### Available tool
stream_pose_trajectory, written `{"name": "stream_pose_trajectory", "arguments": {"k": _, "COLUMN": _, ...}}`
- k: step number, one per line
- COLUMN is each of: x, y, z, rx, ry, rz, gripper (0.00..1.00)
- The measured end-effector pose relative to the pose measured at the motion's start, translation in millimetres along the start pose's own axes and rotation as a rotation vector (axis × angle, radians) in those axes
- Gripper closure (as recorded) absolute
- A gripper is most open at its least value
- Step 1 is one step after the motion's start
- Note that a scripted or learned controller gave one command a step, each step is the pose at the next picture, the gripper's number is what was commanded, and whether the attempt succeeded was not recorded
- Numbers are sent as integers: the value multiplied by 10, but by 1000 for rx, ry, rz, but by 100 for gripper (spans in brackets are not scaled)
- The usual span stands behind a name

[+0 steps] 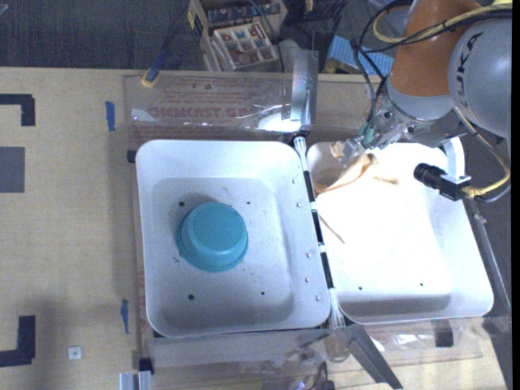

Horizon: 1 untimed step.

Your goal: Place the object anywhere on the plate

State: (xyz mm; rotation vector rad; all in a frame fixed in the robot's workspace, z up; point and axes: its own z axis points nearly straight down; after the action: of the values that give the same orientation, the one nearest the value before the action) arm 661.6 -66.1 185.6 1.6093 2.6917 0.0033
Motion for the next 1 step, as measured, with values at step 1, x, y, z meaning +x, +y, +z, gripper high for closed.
{"name": "stream_pose_trajectory", "arguments": {"k": 1, "x": -19, "y": 5, "z": -402, "rx": 0, "ry": 0, "rz": 1, "gripper": 100}}
